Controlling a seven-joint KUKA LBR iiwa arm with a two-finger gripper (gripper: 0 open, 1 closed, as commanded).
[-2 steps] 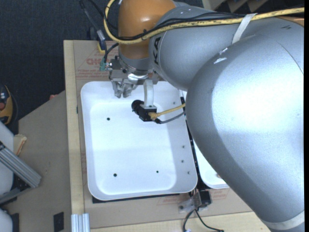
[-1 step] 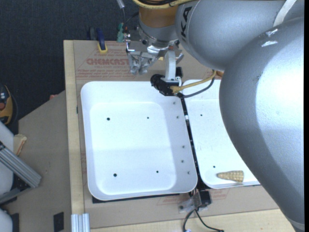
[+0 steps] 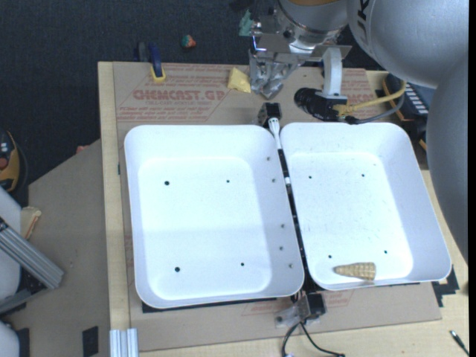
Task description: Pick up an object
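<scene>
Lying at six o'clock in the right bin point(image 3: 416, 199): one tan cone-shaped object point(image 3: 355, 271), ungrasped. Gripper point(image 3: 268, 79) parked at twelve o'clock beyond both bins, probably clearing the camera's sightline; jaws' state cannot be told.

Single fixed camera, overhead, tilted down on the bench point(image 3: 186, 95) from the 6 o'clock side. Far enough back to frame both bins: left bin point(image 3: 134, 199), right bin point(image 3: 428, 222). Arm point(image 3: 416, 28) enters at 1 o'clock, close to lens, bulking large. Floor visible toward 9 through 12 o'clock.
</scene>
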